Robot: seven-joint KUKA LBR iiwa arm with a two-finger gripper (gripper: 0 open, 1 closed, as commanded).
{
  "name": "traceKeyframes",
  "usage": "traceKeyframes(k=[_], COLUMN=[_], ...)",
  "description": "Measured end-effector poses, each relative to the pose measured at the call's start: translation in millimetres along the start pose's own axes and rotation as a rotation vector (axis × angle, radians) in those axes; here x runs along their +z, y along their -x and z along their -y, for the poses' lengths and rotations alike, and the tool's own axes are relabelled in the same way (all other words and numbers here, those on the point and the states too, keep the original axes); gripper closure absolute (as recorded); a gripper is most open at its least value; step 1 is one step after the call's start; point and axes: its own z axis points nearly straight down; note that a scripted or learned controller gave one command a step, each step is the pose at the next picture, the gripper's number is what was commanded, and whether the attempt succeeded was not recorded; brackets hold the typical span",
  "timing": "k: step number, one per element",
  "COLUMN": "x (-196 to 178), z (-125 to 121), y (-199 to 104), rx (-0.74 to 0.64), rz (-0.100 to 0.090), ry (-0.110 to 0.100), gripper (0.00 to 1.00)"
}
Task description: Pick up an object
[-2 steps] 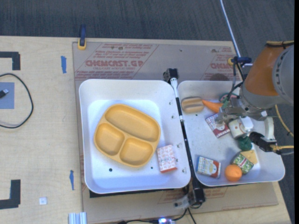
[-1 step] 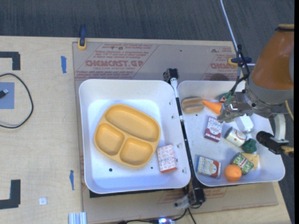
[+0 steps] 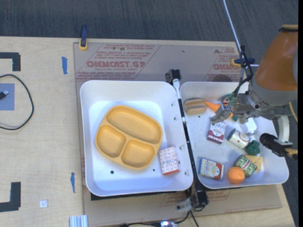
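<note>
Grey arm w/ orange band comes in at right of frame; its tool [image 3: 235, 109] hangs low over the upper part of the right shallow white bin [image 3: 282, 174]. Tool's tip is lost in clutter and glare, so can't tell whether it's apart, together or clamped on anything.

Candidate objs all sit in the right bin: tan hot-dog-shaped toy [image 3: 194, 106] upper left of that bin, small red-and-white carton [image 3: 217, 132] just below the tool, white bottle-like item [image 3: 239, 139] beside it, red juice-box-style pack [image 3: 211, 169] lower left, orange round fruit [image 3: 236, 175] touching a green-labelled packet [image 3: 246, 164] at lower centre. Left shallow white bin [image 3: 90, 103] holds a yellow three-compartment plastic tray [image 3: 129, 136] and a pink-patterned small box [image 3: 169, 161] near its lower right corner.

Risks, as judged: items under the tool are packed close, so a descent could land on two at once, nudge the carton aside, or close on air. Round fruit likely rolls if clipped. Bottle-like item prob. slips from a shallow pinch. Tool near the bin wall could also catch the rim.
</note>
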Motion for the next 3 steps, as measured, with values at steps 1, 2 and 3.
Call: traceKeyframes(k=[1, 2, 3], x=[118.3, 105.1, 105.8], z=[-28.0, -30.8, -30.5], y=[1.7, 3.0, 2.8], rx=[0.001, 0.002, 0.002], rz=[0.003, 0.007, 0.007], ry=[0.009, 0.019, 0.018], gripper=[0.0, 1.0, 0.0])
